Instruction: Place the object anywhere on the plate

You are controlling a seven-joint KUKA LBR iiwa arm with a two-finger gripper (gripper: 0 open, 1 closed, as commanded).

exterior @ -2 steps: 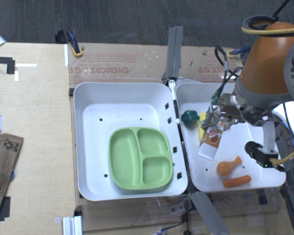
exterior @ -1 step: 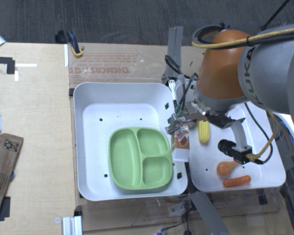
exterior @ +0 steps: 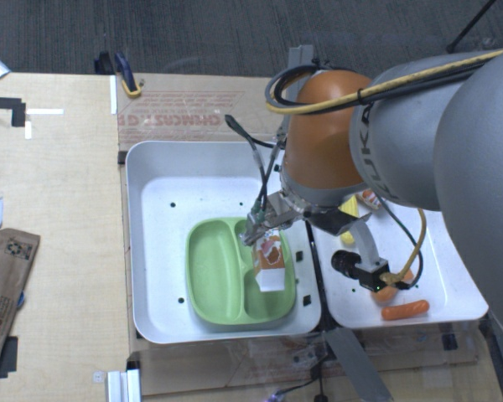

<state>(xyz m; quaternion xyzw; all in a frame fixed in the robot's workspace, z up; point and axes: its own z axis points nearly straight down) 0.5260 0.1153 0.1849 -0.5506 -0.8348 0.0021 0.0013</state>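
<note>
A: Over the right half of the plate [exterior: 215, 272] — the green one lying in the left bin [exterior: 151, 182], toward its front edge — the gripper [exterior: 258, 224] hangs with a small packet [exterior: 271, 262] below it. The packet is white and orange, and its lower end lies on the plate's right compartment, close to the right rim.

B: Is it clamped?

A: I cannot tell. The metal tip sits right at the packet's top edge, but the orange wrist and the cables hide whether the jaws are together or apart. The packet may be pinched, or merely lying there.

B: So what could go wrong?

A: Two things, in my judgement. If it is pinched by a corner, the packet may swing or cling when the arm lifts, and come away from the plate again. If it is let go while tilted, it could slide over the right rim, since it lies so near that edge — landing on the bin floor against the wall between the bins.

B: And the right bin [exterior: 453, 300]?

A: A carrot [exterior: 405, 310] near its front edge, a yellow piece [exterior: 350, 206] beside the arm. Both well apart from the plate; no trouble there.
</note>
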